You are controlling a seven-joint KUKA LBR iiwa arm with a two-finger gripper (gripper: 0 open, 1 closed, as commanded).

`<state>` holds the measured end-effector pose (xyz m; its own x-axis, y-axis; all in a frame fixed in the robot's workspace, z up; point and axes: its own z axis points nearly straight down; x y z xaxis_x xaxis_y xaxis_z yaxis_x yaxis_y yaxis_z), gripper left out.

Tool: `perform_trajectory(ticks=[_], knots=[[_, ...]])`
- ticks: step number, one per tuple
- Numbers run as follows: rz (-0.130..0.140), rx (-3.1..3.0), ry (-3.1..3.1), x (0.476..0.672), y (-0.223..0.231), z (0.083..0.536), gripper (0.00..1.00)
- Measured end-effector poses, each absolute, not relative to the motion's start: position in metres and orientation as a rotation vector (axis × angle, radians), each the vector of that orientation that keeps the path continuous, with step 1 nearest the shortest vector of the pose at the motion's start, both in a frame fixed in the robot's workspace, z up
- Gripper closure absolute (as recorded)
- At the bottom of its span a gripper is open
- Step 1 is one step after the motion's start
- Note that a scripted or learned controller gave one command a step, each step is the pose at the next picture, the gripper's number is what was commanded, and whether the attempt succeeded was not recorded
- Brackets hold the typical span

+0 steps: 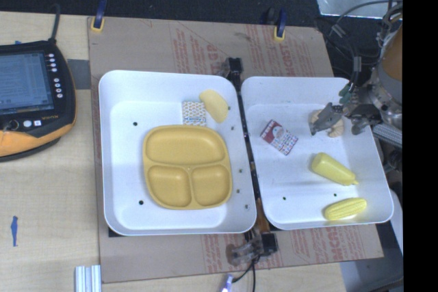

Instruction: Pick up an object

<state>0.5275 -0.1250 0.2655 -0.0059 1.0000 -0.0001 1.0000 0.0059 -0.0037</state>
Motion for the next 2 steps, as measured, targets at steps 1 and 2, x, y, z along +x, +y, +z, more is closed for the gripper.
perform_trajectory(ticks=[1,2], knots=[[0.008,-2.214,-2.224,0.534,-0.175,0.091,0.00],[0.005,-2.213,-2.224,0.492,-0.153,0.091,0.00]])
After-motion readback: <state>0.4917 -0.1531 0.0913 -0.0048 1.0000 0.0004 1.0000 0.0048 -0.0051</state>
